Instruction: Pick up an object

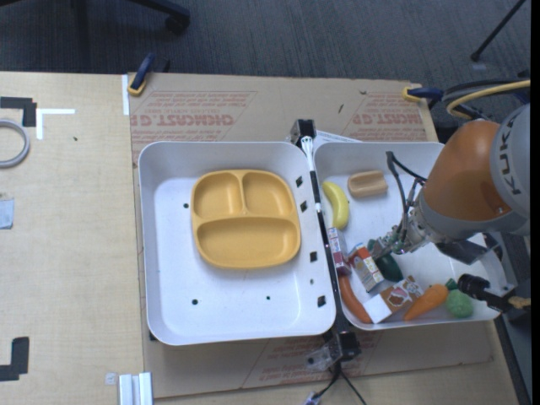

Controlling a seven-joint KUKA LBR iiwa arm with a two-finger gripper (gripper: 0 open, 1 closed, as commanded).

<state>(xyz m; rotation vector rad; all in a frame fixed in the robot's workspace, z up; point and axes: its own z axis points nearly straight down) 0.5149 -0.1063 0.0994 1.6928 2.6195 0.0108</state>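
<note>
Down in the right bin (422,154), the arm's end effector (390,247) sits low among a cluster of small items, just above a dark green object (390,267) and beside a small red and white carton (366,272). Whether anything is caught in it, or how it stands, I cannot tell, since the parts there are small and tangled with the clutter. The arm (469,182) comes in from the right, its orange band bulking over the bin's right half.

Around it lie several pieces of toy food: a yellow banana (337,203) against the bin's left wall, a tan bread-like block (367,184) just beside it toward the back, an orange carrot (428,301) near the front wall with a green round piece (460,304) touching its tip, and a long orange-red piece (353,300) along the front left corner. A small printed packet (399,294) rests between that piece and the carrot.

The left bin (160,251) holds a yellow divided plate (245,218), lying flat toward the back, well apart from the end effector. Both bins rest on a cardboard sheet (194,112) on the wooden counter (67,251)
</note>
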